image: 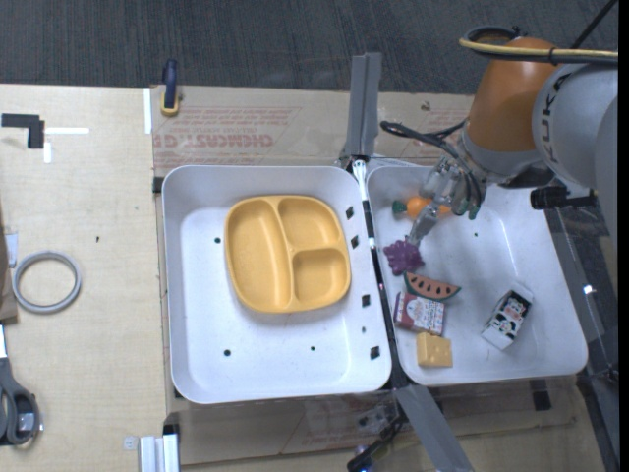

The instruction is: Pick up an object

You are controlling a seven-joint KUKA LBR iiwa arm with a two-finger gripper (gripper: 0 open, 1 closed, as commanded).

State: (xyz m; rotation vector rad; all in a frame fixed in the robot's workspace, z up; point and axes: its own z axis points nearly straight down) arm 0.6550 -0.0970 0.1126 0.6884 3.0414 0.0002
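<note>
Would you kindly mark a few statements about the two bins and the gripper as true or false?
1. The yellow plate lies in the left bin. True.
2. The watermelon slice sits on the plate. False: it lies in the right bin.
3. The gripper hangs over the right bin, near the purple grapes. True.
4. The cheese wedge is the item nearest the bin's far edge. False: it lies by the near edge.
5. The milk carton stands in the left bin. False: it is in the right one.
</note>
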